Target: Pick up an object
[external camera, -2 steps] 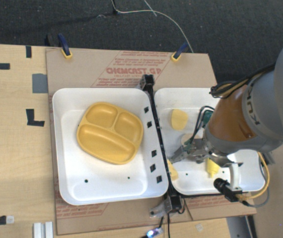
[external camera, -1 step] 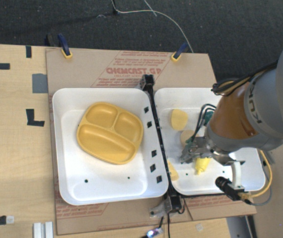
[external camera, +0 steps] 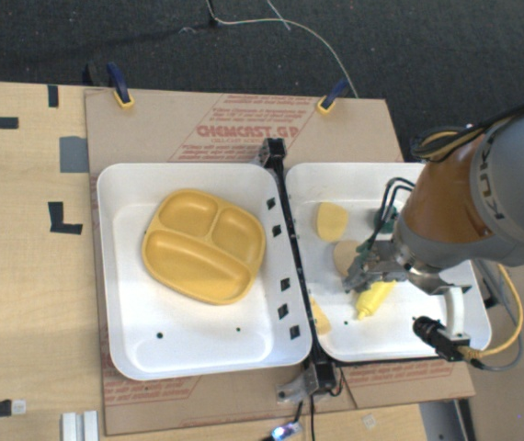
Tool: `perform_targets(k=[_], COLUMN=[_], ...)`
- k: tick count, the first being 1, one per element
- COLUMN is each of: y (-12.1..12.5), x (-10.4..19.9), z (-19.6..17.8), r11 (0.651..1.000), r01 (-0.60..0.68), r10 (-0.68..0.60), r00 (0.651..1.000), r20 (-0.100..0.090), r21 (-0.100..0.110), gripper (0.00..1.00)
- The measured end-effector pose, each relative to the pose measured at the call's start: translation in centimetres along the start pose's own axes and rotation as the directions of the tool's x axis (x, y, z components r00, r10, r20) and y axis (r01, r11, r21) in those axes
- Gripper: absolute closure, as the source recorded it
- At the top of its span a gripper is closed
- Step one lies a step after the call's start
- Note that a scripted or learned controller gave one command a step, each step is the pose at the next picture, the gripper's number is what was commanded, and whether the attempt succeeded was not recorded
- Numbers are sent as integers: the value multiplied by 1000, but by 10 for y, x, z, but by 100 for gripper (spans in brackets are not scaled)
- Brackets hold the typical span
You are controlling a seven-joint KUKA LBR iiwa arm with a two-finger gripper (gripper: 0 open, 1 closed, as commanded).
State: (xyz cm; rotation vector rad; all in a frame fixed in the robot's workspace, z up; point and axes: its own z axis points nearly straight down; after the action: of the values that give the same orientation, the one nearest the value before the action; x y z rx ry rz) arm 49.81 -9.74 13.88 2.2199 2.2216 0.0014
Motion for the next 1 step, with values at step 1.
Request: perform_targets(k=[1], y=[3], x=[1], z=[-42], r11=[1000], r01=[1], r10=[-1], r00=[1000], r20=[0], r21=[-1], gripper=[100])
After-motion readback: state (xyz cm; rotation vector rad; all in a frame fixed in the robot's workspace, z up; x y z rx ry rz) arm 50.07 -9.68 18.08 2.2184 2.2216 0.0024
